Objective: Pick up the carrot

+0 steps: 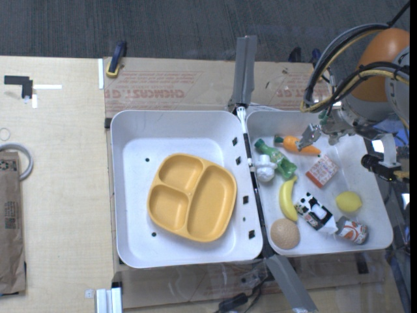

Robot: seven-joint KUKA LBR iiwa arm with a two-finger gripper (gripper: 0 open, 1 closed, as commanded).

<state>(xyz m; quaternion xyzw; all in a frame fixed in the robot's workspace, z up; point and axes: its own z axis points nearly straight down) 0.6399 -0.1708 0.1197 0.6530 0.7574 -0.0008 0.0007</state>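
Reaching arm: the grey arm [381, 77] with its orange band comes in from the right, above the right bin's far corner.
Left bin: [130, 175] holds a yellow three-part plate [192, 197] at its middle.
Right bin: [374, 194] holds the toys, gathered close.
Gripper: [307, 139] low over the carrot's right end, one finger [313, 134] slanting down to touch it; I cannot tell how wide the jaws stand.
Banana: [287, 199] upright in view, mid-bin.
Green toy: [277, 158] left of the carrot, a white piece [264, 172] just beside it.
Carrot: [296, 144] lying on the bin floor near the far wall, orange, not lifted.
Lemon: [349, 202] near the right wall.
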